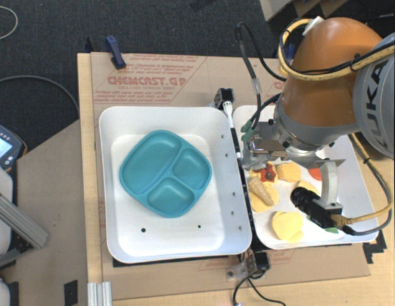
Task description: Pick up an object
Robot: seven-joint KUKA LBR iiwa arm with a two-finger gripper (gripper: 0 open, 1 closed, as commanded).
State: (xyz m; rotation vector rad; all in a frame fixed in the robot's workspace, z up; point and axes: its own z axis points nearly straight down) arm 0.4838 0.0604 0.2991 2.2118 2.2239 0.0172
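**Teal plate alone on the left, arm low over the crowded right bin**

From the camera view, a teal divided plate [164, 173] lies near the middle of the left bin [108, 190], flat and well apart from the arm; the arm's grey wrist and orange band hang over the right bin [362, 182], and the gripper [260, 158] sits low near that bin's left wall, just beside the seam between the two bins; the wrist covers it from above, so I cannot tell whether it is apart, together or clamped on anything

The likely candidates for picking lie close under it: a small red piece [269, 173] nearest the gripper; a tan, elongated piece [261, 192] just below that; a yellow wedge [288, 172] beside the red piece; an orange-red piece [315, 173] further right; a round yellow piece [287, 225] toward the bin's near edge

By my judgement the pick is not yet shown to be made, since nothing can be seen held; the risks come from crowding and from the wall; the red, tan and yellow pieces lie touching or nearly so, so a closing grasp could catch two at once or nudge one aside and close on air; the gripper is also close to the bin's left wall, and a descent slightly off could strike the rim or pin a piece against it rather than lift it
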